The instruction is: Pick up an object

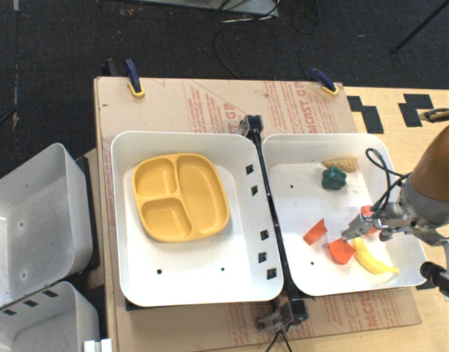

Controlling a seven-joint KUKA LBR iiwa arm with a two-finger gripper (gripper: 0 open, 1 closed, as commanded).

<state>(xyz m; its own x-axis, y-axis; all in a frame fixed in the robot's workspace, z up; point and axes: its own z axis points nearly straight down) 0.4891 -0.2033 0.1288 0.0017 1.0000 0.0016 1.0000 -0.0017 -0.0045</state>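
In the right bin (298, 152) lie a teal lump (333, 178), a tan bread-like piece (341, 164) behind it, an orange flat piece (315, 232), a red-orange block (341, 251) and a yellow banana (374, 259). My gripper (360, 229) reaches in from the right, low over the bin, just above the red-orange block and the banana's upper end. Its tip is small and partly merged with cables and a red part.
The left bin (129, 270) holds a yellow divided plate (182, 196). A black divider with clips (265, 211) runs between the bins. White empty tubs (34, 218) stand off the bench at the left. Black cables (382, 171) loop over the right bin's far side.
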